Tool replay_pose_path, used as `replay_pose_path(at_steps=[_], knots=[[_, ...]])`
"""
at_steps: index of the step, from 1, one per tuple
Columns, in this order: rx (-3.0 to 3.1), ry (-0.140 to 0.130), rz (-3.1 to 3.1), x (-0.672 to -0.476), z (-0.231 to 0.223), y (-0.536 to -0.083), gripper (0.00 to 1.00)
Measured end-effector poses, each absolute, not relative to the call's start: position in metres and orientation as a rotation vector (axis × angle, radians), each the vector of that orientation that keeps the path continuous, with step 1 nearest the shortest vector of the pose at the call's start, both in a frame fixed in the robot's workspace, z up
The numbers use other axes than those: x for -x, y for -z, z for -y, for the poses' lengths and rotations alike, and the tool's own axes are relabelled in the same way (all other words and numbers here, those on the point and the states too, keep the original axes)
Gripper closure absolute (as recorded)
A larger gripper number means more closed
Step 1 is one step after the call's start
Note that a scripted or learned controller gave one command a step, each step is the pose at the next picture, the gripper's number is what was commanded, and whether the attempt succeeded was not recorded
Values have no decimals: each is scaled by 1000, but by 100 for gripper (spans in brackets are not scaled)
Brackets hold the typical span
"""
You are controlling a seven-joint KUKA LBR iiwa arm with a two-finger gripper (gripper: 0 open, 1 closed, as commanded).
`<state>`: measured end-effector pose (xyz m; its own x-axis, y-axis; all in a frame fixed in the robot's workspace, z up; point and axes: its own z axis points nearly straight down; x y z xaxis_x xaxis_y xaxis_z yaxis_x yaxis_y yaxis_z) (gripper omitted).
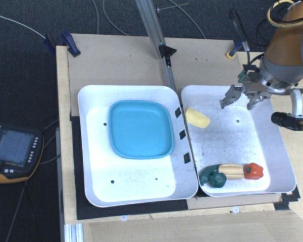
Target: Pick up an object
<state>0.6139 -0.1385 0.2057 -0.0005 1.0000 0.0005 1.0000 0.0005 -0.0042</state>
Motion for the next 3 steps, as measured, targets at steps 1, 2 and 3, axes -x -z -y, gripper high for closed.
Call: replay_pose_path(at_steps=[1,2,3], knots=[[2219,-4,2219,-611,137,-143,0],[2219,-4,2219,-610,137,-93,0],[2222,2,2223,-612,137,-107,100]])
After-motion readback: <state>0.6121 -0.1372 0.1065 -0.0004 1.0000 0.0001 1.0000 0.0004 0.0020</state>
